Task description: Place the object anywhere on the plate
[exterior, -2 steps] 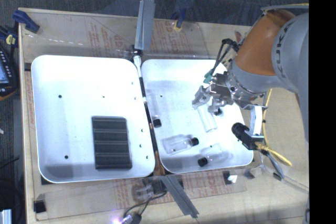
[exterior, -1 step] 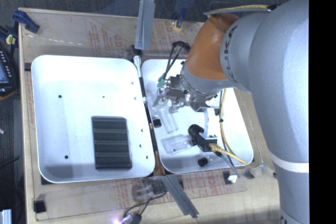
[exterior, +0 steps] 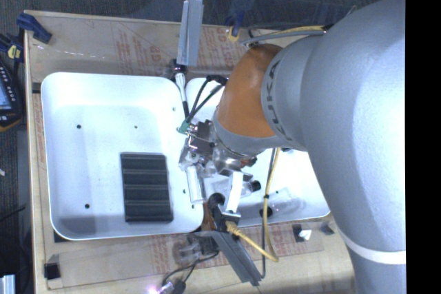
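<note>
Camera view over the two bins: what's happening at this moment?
The grey KUKA arm reaches in from the right, its wrist and gripper low over the right bin, near the wall it shares with the left bin. A dark ribbed rectangular plate lies flat in the left bin, with nothing on it. The arm hides most of the right bin, so I cannot tell whether the gripper has any object; the placing is not yet done.
</note>
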Robot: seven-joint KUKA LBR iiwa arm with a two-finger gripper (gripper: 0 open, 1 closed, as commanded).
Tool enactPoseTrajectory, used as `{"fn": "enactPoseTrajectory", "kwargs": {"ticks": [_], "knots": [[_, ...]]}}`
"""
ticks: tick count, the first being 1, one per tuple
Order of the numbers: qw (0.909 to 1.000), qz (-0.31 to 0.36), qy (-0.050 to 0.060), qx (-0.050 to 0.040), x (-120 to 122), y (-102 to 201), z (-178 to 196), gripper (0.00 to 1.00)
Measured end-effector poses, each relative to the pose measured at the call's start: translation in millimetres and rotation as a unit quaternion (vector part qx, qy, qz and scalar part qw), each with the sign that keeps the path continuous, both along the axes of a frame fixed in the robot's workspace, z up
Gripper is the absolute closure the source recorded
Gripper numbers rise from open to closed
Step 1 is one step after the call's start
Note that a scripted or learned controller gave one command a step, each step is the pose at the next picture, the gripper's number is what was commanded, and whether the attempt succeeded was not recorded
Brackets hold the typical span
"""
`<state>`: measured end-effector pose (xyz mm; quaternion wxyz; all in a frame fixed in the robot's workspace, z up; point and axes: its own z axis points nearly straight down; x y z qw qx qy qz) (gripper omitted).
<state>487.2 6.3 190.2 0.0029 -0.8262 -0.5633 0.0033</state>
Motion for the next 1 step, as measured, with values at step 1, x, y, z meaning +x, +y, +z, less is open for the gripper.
{"fn": "enactPoseTrajectory", "kwargs": {"ticks": [1], "knots": [[0.9715, -0.237, -0.001, -0.0015, 32.3, 71.3, 0.0, 1.00]]}}
